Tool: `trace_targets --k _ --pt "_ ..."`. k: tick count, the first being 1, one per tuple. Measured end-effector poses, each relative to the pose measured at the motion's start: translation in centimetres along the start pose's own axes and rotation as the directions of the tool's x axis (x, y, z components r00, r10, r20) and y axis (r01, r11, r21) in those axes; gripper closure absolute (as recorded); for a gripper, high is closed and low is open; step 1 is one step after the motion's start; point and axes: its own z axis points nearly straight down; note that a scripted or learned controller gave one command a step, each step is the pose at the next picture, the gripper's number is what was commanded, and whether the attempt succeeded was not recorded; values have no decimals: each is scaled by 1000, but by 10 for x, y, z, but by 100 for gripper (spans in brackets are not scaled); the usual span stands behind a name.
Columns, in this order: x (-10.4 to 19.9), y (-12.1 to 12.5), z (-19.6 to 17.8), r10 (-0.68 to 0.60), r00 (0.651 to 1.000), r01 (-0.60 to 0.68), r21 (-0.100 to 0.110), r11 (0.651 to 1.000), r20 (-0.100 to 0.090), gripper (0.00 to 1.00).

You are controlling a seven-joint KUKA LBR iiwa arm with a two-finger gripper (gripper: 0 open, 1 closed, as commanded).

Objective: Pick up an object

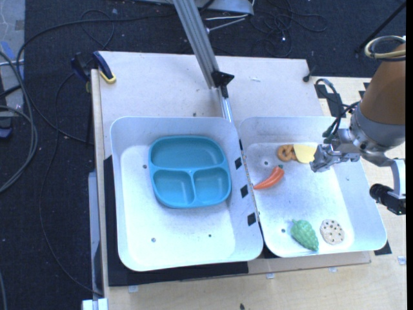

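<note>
Patience pays: your gripper [321, 163] hovers by the yellow piece [305, 153] at the right bin's [361, 237] far side, jaw state unclear, so centre over it before descending.

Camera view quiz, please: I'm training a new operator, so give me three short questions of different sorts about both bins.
1. True or false: the blue three-compartment plastic plate lies in the left white bin.
2. Which toy lies nearest the gripper? A) yellow toy piece B) green leafy toy C) speckled round cookie
3. Fill in: the orange toy carrot lies in the ___ white bin.

Key: 1 true; 2 A; 3 right.
</note>
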Motion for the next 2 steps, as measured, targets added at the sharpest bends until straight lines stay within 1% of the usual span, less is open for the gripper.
trace_targets --k 1,2 --pt "0 1 -29 -1 1000 1 0 1000 0 100" --pt "61 -5 -21 -5 1000 5 5 1000 -2 100"
